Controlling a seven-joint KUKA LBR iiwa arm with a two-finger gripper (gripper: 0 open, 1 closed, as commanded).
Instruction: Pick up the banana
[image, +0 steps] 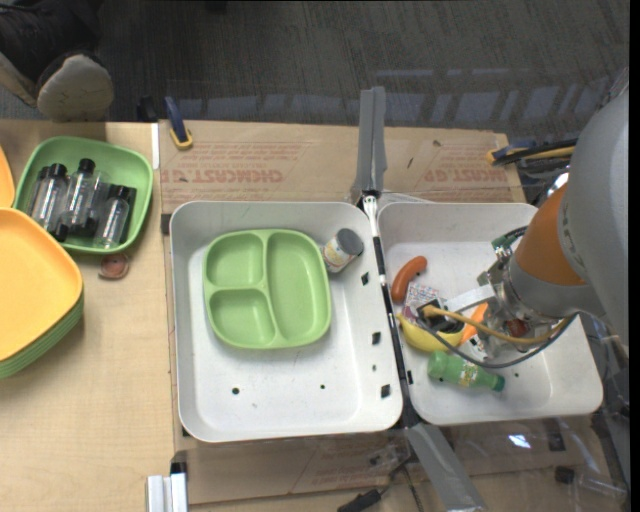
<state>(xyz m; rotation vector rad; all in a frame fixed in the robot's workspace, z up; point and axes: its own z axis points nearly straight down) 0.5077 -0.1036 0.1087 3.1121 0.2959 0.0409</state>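
A green tray (268, 288) and small jar (343, 247) fill the left bin (190, 330). The banana (432, 337) lies in the right bin (570, 385), just left of the hand (478, 325) (grip state: cannot tell), which hangs low, apparently positioned for a grasp. A bottle (463, 373) lies just below.

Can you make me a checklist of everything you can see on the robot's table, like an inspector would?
Surface: two white bins, left bin and right bin, on brown cardboard.
Job's things: banana in the right bin, partly under the gripper.
Clutter: green divided plate and small can in the left bin; red sausage toy and green bottle beside the banana.
Grippers: gripper low over the banana.
Cables: orange and black wires at the wrist.
Surroundings: green tray of vials, orange plates.
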